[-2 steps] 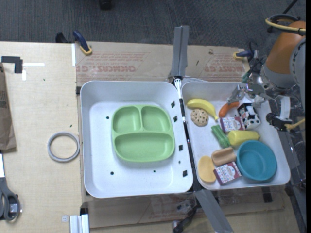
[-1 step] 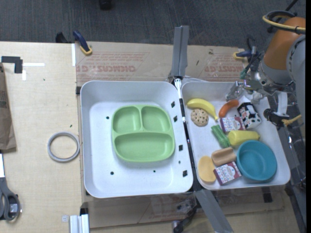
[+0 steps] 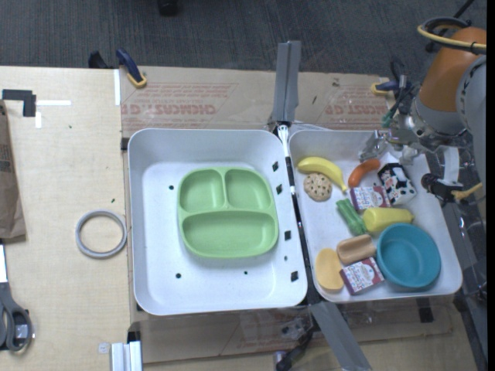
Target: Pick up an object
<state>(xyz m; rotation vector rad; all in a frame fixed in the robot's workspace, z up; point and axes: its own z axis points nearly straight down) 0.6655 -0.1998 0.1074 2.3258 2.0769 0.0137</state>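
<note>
Basically my grey arm with the orange band [image 3: 452, 72] hangs over the right shallow white bin [image 3: 448, 284], gripper [image 3: 380, 147] low near the small orange carrot-like toy [image 3: 363, 171] beside the yellow plastic banana [image 3: 322, 168], probably lining up a pick, grip state I cannot tell.

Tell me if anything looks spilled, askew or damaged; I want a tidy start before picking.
Nothing looks spilled or broken. The right bin is crowded: the banana, cookie, blue bowl and packets lie jumbled and touching. The green divided plate sits flat in the left bin.
</note>
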